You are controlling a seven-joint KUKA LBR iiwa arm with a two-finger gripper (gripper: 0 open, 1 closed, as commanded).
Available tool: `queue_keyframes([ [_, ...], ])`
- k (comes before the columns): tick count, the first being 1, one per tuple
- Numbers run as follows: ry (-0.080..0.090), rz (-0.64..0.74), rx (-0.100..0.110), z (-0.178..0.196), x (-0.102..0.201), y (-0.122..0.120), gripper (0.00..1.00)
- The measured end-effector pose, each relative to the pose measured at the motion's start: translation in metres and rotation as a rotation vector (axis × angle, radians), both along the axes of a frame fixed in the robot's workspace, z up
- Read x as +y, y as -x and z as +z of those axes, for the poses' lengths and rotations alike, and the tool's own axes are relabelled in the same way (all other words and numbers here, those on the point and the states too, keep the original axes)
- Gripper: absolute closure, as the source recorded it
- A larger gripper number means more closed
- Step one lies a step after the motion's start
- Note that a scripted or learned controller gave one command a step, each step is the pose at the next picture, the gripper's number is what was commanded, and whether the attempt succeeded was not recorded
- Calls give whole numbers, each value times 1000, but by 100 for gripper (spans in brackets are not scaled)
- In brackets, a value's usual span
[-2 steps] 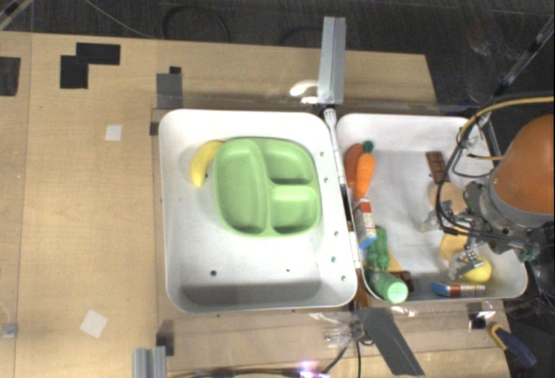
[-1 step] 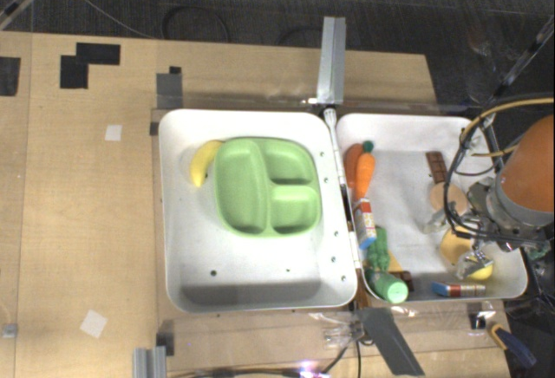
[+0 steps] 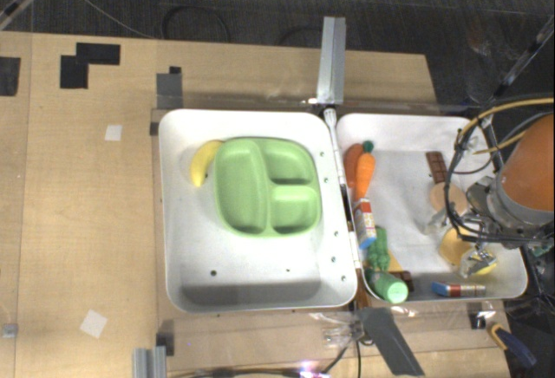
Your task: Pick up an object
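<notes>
A green divided plate (image 3: 264, 185) is seen upside down in the left bin, with a yellow banana (image 3: 202, 163) tucked at its 9 o'clock edge. In the right bin, an orange carrot (image 3: 361, 171) lies along the left wall; a green bottle (image 3: 385, 277) lies at its 6 o'clock, and a brown bar (image 3: 436, 166) at its 3 o'clock.

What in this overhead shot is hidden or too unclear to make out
- Gripper: the wrist and cables cover it in the camera view, so its finger state is unreadable.
- Yellowish object: partly under the arm, identity unclear.
- Banana: partly hidden by the green tray.
- Small item by the right bin's front wall: too small.
</notes>
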State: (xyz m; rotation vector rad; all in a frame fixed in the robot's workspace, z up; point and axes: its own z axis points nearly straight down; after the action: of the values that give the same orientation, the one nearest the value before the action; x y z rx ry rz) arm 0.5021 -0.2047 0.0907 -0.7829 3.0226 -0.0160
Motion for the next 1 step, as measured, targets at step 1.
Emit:
queue_keyframes([
  [1, 5, 117, 1, 1, 25, -2, 0],
])
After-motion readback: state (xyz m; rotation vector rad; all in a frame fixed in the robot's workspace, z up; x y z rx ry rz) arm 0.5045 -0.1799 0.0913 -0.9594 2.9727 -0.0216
